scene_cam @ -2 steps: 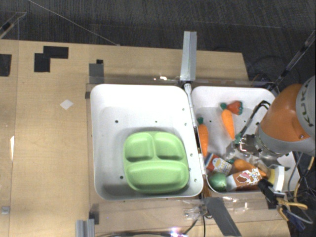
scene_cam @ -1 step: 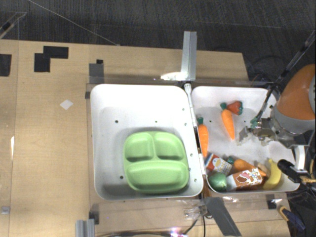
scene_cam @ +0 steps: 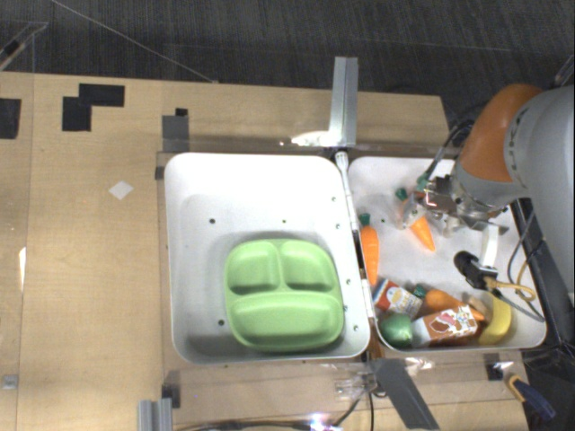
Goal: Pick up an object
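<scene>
Arm (scene_cam: 530, 142) reaches over the right bin (scene_cam: 386, 173). Hand (scene_cam: 429, 206) sits just above the small carrot (scene_cam: 422, 232), which points down and toward the pile below. Can't tell if the hand is spread or pinching.

I can't make out the gripper (scene_cam: 429, 206) fingers; the arm (scene_cam: 530, 142) runs off the right edge (its wrist hides part of the bin (scene_cam: 386, 173)).

green divided tray (scene_cam: 284, 294), left bin (scene_cam: 193, 232)
</scene>
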`<state>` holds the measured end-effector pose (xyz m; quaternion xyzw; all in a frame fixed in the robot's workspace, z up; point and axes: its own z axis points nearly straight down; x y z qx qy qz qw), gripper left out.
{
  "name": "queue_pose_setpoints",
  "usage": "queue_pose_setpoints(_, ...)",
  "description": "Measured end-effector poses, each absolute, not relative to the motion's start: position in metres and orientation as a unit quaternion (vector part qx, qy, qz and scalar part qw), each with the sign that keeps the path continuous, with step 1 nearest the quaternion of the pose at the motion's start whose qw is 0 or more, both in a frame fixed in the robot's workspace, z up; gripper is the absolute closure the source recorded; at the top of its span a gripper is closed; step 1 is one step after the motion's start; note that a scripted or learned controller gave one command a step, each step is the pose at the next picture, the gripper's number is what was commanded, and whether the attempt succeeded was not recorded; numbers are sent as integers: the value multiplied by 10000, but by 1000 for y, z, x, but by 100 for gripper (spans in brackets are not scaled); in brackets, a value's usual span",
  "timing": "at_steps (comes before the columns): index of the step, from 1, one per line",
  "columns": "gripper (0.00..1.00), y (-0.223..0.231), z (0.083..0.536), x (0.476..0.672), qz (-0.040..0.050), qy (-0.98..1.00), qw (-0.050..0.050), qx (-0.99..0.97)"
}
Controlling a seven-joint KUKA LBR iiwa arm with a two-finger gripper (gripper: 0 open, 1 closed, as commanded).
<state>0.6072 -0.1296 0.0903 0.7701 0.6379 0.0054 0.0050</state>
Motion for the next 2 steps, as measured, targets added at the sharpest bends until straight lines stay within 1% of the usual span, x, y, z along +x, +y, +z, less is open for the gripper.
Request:
queue_pose_setpoints(1,100,-127,104,610,84,6420,72,7666)
queue_pose_setpoints(2,100,-72,191,600,22,6065,16,7951)
